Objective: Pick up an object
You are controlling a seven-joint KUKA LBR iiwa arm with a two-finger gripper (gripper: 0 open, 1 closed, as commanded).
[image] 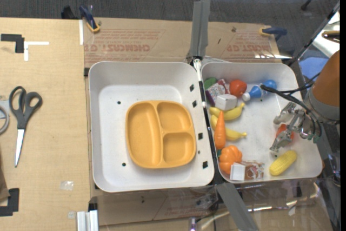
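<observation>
My gripper (281, 130) is low in the right bin (303, 173), near its right side, with the grey arm coming in from the right. Its fingers (277, 143) stand apart, open, on either side of a small red object (285, 132) that lies on the bin floor. I cannot tell whether they touch it. Just in front of the gripper lies a yellow corn cob (283, 163).
Along the right bin's left side lie a carrot (220, 130), two bananas (231, 112), an orange pepper (230, 154), a red tomato (238, 86), a white block (227, 101), a blue toy (262, 88) and a packet (246, 171). The left bin (102, 116) holds a yellow divided plate (161, 133). Scissors (21, 116) lie far left.
</observation>
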